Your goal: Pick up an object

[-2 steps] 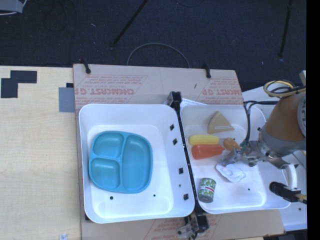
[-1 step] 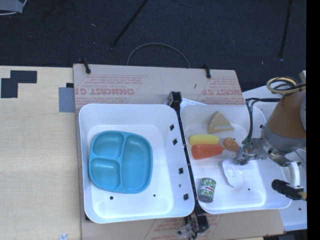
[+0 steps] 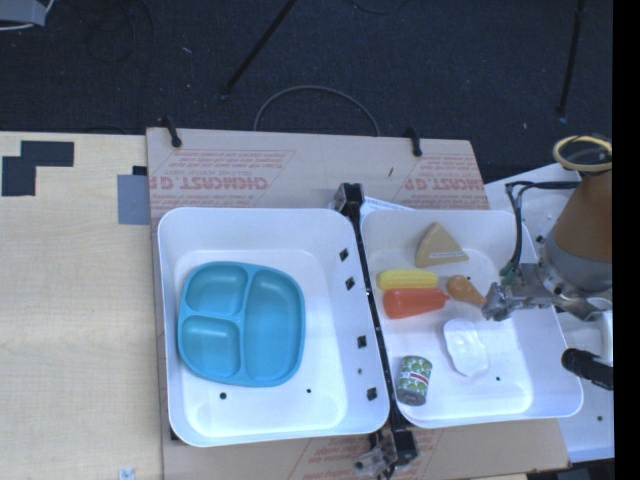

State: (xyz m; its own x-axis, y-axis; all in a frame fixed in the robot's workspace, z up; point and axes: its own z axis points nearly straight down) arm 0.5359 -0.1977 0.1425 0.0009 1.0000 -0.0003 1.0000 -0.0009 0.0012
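Fingers (image 3: 497,303) in the right bin (image 3: 540,398) beside the orange piece (image 3: 464,289), their spread too blurred to tell.

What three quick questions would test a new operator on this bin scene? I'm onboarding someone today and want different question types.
1. True or false: the blue divided plate lies in the same bin as the yellow piece.
2. Which thing lies directly beside the yellow piece, on its near side? A) the red-orange piece B) the small green-patterned cup C) the tan wedge
3. Fill in: the claw is over the ____ bin, near the small orange piece.

Key: 1 false; 2 A; 3 right.
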